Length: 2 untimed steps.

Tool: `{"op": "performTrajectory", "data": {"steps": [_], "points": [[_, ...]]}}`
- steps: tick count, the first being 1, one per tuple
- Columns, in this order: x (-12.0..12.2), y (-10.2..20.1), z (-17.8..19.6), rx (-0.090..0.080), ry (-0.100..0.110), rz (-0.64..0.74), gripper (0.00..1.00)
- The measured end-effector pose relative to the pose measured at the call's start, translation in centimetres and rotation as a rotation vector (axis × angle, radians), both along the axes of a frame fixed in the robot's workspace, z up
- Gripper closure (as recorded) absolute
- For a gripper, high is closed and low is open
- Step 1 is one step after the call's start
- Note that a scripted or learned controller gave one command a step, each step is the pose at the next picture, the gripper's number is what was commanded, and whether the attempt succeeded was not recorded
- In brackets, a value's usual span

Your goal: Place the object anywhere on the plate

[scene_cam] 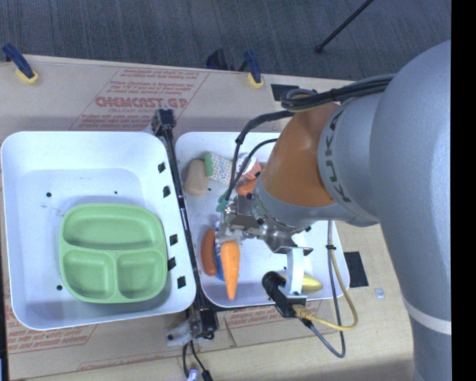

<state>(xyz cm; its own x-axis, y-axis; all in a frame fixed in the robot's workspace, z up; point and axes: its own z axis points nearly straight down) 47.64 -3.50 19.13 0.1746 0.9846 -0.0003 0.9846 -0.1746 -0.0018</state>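
Observation:
A light green plate (111, 252) with three compartments lies in the left white bin (24, 213). The right bin (192, 145) holds several toy foods: an orange carrot (230, 267) near the front, a red piece (209, 252) beside it, a beige lump (195, 178) at the back left, and a green-and-white piece (220, 167) next to that. My gripper (236, 211) hangs low over the middle of the right bin, just behind the carrot, under the orange wrist band. The arm hides what lies beneath it.
A yellow item (309, 282) peeks out at the right bin's front right, next to a black cable fitting (276, 286). A black clip strip (174, 213) runs between the bins. The grey arm covers the right side of the bench.

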Motion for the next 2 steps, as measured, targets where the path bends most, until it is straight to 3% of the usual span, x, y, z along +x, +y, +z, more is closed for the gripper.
{"op": "performTrajectory", "data": {"steps": [1, 2], "points": [[5.39, 4.10, -0.02, 0.001, 0.003, -0.096, 1.00], [5.39, 4.09, -0.02, 0.001, 0.003, -0.096, 0.00]]}}
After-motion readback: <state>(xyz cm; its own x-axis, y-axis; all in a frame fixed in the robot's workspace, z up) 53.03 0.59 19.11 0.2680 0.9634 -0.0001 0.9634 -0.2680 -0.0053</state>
